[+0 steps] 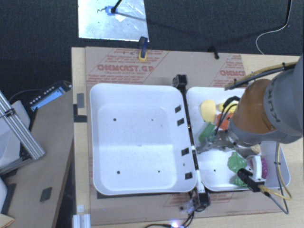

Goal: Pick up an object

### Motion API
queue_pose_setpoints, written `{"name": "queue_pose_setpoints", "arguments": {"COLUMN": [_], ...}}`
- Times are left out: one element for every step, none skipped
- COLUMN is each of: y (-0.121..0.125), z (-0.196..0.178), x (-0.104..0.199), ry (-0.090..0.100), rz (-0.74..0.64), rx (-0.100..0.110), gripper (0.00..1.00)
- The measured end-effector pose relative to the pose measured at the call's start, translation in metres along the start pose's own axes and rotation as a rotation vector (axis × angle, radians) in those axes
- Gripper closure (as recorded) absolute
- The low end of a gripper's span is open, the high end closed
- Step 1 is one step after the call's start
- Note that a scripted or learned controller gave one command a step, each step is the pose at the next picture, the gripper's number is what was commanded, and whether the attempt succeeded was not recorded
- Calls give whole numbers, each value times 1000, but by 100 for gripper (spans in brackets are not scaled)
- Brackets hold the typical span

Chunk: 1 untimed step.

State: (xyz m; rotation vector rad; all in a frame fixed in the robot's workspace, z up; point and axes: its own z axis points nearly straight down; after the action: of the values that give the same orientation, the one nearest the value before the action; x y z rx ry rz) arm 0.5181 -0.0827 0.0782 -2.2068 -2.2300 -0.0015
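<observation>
Arm [266,110] comes in from the right, hanging low over the right bin [213,177], orange band sitting above the bin's middle. Gripper [208,145] is down near the bin's left wall, metal parts pointing toward the divider; can't tell whether it's clenched or released, and nothing is visibly grasped. Candidate objects are all in the right bin, clustered under and around the wrist. Yellow rounded object [208,109] at the bin's far end, smooth, pale yellow, partly hidden by the arm. Just beside it a small orange-red piece [221,121], mostly hidden. Dark green piece [206,131] lies below the yellow one, touching or nearly touching the gripper metalwork; can't tell which. Lighter green crumpled-looking object [236,162] sits toward the near end, next to a white item with pink stripes [260,167] by the right wall. A black part with a yellow cable [249,179] overhangs the near edge. Left bin [137,137] is white with small dark dots on its floor. Both bins sit on a cardboard sheet [123,66] printed with red lettering; yellow clamp [143,55] on its far edge.
</observation>
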Motion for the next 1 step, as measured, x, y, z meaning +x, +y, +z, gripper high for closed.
{"name": "queue_pose_setpoints", "arguments": {"y": [-34], "z": [-6], "x": [-50], "ry": [-4], "rz": [13], "rx": [-1], "gripper": [0]}}
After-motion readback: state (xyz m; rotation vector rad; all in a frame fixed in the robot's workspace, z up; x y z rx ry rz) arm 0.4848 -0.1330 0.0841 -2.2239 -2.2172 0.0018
